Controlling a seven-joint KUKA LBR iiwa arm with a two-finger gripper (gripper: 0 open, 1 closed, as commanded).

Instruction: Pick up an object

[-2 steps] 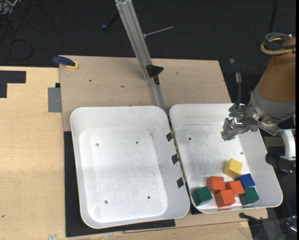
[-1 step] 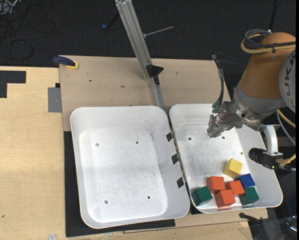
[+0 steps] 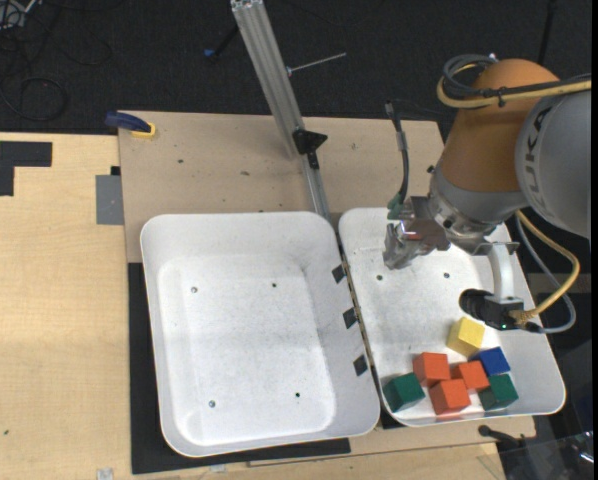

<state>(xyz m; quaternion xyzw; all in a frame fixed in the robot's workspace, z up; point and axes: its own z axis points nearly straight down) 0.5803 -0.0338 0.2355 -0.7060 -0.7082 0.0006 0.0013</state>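
Hovering over right bin (image 3: 379, 308), blocks (image 3: 454, 373) apart

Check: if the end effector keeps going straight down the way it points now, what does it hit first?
Probably bare floor of the right bin. The end effector hangs over the bin's far half, while the blocks cluster at the near corner, off that line. Depth is hard to judge from one slanted view.

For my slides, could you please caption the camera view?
KUKA arm's gripper over the right bin, away from the coloured blocks clustered in that bin's near corner.
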